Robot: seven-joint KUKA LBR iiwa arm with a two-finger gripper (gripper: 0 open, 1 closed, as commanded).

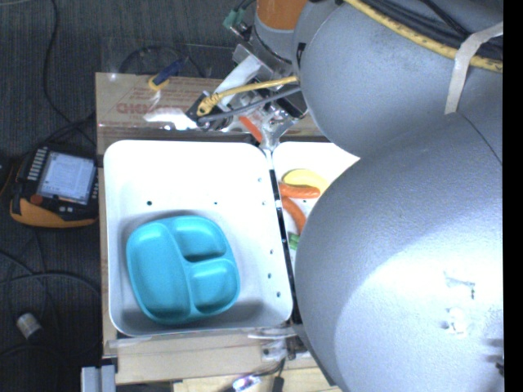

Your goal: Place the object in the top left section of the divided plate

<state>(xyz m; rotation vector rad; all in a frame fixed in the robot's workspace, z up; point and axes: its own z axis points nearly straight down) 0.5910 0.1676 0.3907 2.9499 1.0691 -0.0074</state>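
The blue divided plate (182, 268) sits in the left bin (139, 170), low and left of centre, with plenty of bare white floor above it and to its right. The arm (392, 178) covers most of the right bin (327, 158), where yellow and orange objects (301, 184) peek out by the shared wall. The gripper (255, 121) hangs over the bins' back edge; can't tell how open it is.
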